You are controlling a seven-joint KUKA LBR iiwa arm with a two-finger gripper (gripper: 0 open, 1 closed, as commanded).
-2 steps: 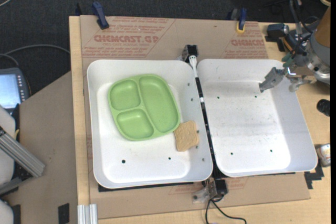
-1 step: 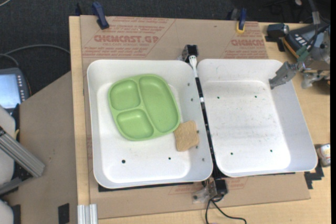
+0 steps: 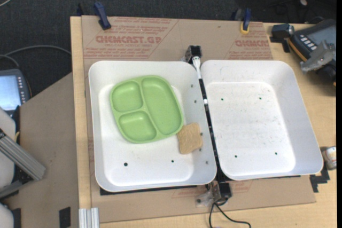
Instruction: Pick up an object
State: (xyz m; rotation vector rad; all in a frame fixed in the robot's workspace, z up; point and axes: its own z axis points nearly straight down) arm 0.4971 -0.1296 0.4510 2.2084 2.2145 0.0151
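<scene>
Two candidates are sitting in the left bin (image 3: 107, 168): a green divided plate (image 3: 146, 109) lying flat in the upper middle, and a tan sponge-like block (image 3: 189, 139) touching the plate's lower right edge, near the wall shared with the right bin (image 3: 304, 136). The grey hardware at the right edge (image 3: 319, 50) is probably part of the arm, but I can't make out the end effector there, so can't tell whether it's apart or together. Nothing is being held as far as I can see; pick not yet started, I'd judge. Risks: the plate is lying flat and wide, so a two-finger grasp is likely slipping off unless it's taking the rim or a divider ridge. The tan block is looking like the easier target, but it's crowding both the plate and the bin wall, so a finger could be landing on the plate rim or clipping the wall and shoving the block away. Around: cardboard sheet (image 3: 133, 34) clamped to the table (image 3: 59, 115) by a blue clamp (image 3: 101, 16) and another (image 3: 245, 21), and a cable (image 3: 203, 88) running down the seam between the bins, a snag risk on a low approach from the right.
</scene>
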